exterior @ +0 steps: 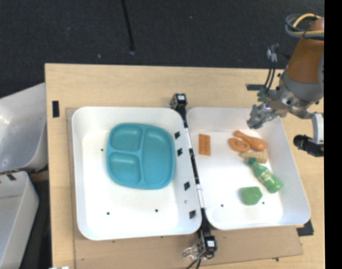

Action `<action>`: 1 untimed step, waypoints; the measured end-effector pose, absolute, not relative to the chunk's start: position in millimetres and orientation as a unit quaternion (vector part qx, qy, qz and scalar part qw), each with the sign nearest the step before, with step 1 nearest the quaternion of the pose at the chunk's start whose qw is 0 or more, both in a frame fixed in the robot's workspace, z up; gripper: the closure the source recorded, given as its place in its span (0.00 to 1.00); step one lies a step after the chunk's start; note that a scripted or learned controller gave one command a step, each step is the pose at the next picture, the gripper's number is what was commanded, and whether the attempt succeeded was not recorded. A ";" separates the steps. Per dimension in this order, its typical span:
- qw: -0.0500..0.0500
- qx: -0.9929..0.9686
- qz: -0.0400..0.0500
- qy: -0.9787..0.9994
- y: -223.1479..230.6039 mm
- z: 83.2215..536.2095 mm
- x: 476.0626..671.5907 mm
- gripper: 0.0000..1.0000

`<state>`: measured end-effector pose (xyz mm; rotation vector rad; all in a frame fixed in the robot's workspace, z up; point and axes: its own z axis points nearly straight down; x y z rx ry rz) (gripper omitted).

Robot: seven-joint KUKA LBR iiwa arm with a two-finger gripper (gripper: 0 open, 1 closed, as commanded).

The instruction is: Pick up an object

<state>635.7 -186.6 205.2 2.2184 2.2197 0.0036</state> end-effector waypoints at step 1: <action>0.000 0.705 0.000 0.709 -132.5 201.9 632.5 1.00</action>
